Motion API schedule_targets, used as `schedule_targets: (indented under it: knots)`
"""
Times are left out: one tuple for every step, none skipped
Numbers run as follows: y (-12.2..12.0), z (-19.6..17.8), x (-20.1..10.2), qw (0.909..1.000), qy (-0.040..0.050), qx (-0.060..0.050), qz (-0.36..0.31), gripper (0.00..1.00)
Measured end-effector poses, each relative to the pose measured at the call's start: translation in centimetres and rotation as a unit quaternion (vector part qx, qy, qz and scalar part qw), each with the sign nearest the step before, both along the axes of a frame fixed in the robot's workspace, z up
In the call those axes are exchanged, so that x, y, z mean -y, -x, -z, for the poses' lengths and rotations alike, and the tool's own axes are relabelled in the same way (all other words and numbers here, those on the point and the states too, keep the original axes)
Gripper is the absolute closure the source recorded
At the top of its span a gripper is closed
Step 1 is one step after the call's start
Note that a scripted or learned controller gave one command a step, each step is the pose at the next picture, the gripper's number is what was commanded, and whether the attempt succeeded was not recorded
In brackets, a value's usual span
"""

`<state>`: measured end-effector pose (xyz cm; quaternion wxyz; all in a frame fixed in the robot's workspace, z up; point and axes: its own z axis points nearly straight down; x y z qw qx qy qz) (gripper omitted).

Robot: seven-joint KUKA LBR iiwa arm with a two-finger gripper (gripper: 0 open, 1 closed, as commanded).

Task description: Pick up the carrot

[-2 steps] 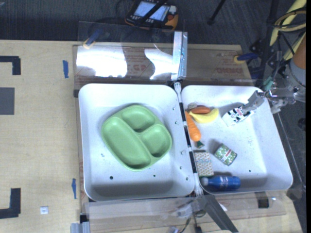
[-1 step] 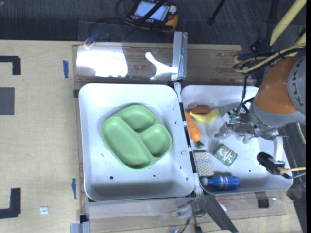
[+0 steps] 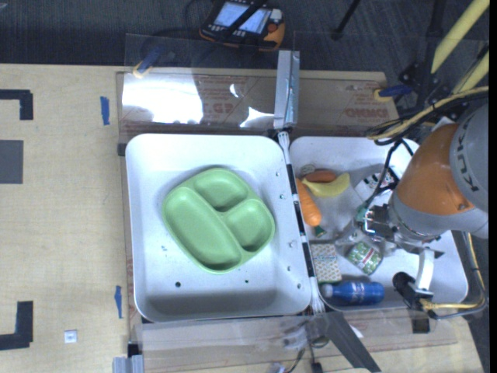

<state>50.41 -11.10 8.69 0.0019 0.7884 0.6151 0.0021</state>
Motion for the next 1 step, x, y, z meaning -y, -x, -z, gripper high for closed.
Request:
schedule_targets:
  knots:
    - [-10.01, -2.69, 7.49, 1.0000, 0.0002, -0.003, -0.009, 0.00]
